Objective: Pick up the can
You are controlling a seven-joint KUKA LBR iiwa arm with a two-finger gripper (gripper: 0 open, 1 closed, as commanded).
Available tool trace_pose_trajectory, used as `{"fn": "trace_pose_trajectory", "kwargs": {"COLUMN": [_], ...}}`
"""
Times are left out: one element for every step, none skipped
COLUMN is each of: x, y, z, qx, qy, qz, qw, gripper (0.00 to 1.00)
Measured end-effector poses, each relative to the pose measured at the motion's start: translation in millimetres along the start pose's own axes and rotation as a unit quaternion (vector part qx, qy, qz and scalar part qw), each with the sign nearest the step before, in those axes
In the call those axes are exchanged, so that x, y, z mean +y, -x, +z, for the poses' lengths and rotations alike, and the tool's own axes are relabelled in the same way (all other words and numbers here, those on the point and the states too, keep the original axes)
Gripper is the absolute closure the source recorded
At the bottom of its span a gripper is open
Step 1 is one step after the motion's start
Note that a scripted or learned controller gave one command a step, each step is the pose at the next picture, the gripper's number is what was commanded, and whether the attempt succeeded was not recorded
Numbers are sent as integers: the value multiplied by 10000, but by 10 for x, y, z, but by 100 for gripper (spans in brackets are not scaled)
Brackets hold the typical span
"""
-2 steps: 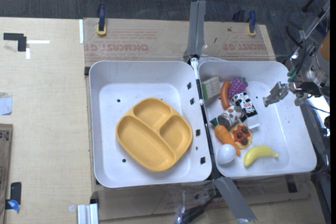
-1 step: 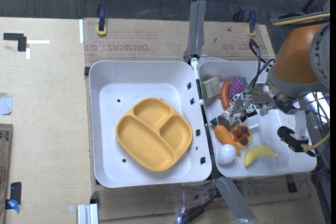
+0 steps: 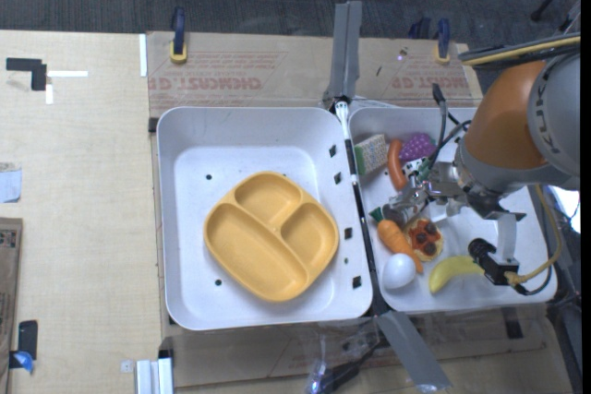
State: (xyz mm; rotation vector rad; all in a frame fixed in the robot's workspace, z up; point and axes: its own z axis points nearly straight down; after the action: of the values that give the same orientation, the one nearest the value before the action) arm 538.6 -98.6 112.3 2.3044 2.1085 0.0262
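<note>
The can (image 3: 371,152), a small pale object with a green label, lies at the back left corner of the right bin (image 3: 531,291), against the wall between the bins. My gripper (image 3: 413,199) hangs low over the middle of that bin, to the front right of the can and apart from it. It sits just above a carrot (image 3: 395,237) and a small red and dark toy food (image 3: 426,237). The arm's orange band (image 3: 503,120) hides the bin's back right part.
Also in the right bin are a red sausage (image 3: 395,163), purple grapes (image 3: 418,146), a white egg (image 3: 399,272) and a banana (image 3: 452,273). The left bin (image 3: 175,198) holds a yellow divided plate (image 3: 271,235). A black cable fitting (image 3: 487,258) hangs by the arm.
</note>
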Motion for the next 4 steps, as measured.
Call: {"fn": "trace_pose_trajectory", "kwargs": {"x": [-6, -7, 164, 162], "y": [-5, -5, 94, 105], "z": [-87, -87, 48, -36], "qx": [17, 17, -21, -26], "qy": [-29, -30, -138, -151], "qz": [13, 10, 1071, 1064], "qw": [10000, 10000, 9941, 9942], "gripper": [100, 0, 0, 100]}}
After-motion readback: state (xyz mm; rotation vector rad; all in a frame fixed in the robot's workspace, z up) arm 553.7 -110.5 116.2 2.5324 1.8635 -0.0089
